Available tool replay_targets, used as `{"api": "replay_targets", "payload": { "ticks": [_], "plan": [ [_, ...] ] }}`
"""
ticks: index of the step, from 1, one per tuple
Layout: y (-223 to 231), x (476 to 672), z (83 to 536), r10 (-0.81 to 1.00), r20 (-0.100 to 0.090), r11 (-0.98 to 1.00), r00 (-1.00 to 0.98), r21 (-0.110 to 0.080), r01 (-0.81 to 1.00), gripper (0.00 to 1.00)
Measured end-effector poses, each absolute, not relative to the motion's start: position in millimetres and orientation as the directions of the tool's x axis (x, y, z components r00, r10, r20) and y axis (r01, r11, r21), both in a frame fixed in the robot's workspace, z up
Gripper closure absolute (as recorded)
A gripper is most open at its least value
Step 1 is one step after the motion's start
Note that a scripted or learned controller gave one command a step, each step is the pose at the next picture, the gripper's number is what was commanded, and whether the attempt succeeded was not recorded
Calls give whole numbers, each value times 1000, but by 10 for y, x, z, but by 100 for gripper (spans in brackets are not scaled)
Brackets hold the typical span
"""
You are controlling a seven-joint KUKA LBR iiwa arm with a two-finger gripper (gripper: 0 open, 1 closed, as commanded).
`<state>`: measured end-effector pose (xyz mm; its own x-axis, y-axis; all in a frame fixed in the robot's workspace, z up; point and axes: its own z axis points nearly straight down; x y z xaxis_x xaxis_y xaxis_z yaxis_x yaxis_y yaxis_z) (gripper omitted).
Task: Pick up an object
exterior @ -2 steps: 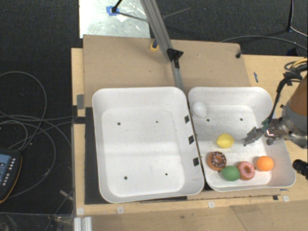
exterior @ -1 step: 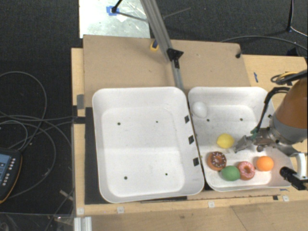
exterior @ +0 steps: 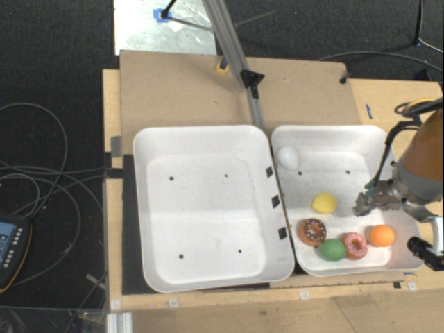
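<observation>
Hovering over the right bin (exterior: 347, 139), the claw (exterior: 366, 203) looks to me like it's mid-approach with nothing picked yet; can't tell if it's spread or pressed together, too small and dark. Closest grabs: the orange ball (exterior: 381, 236) just below it, the yellow ball (exterior: 324, 203) off to its left, the pink donut (exterior: 355, 245) below-left. Next move probably means lining up over one and dropping down. Everything sits on a wooden bench (exterior: 173, 89), with dark carpet and loose cables (exterior: 41, 179) way off left.
</observation>
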<state>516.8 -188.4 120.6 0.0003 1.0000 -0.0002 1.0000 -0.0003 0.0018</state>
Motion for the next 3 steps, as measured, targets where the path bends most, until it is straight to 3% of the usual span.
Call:
{"api": "replay_targets", "payload": {
  "ticks": [2,3],
  "plan": [
    [-1860,5251,2191,1000,-3,6,-6,7,1000,100],
    [-1344,5320,2317,1000,1,11,-11,4,1000,100]
  ]
}}
